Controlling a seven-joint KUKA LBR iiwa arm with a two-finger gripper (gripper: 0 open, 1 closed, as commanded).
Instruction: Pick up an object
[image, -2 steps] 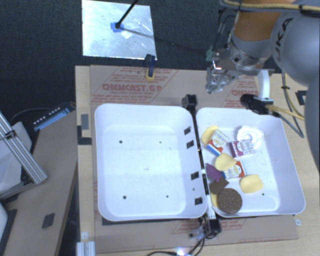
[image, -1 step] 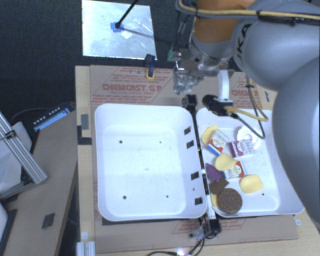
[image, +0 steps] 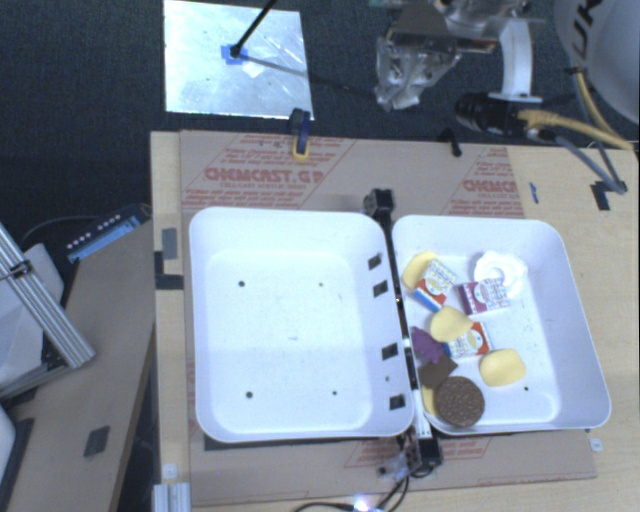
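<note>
A dark blue carpeted floor (image: 80, 90) runs behind and to the left of the bench. On it lies a shiny square metal sheet (image: 238, 58) with a small blue mark near its middle and a thin dark rod crossing one corner. The bench top is pale wood (image: 165, 180), covered by a brown cardboard sheet (image: 270, 165) printed with red lettering. A yellow and blue clamp (image: 299, 134) sits at the board's far edge. At the left stands a lower wooden table (image: 90, 400) with slanted aluminium rails (image: 40, 310) across it. Light is even and soft.
</note>
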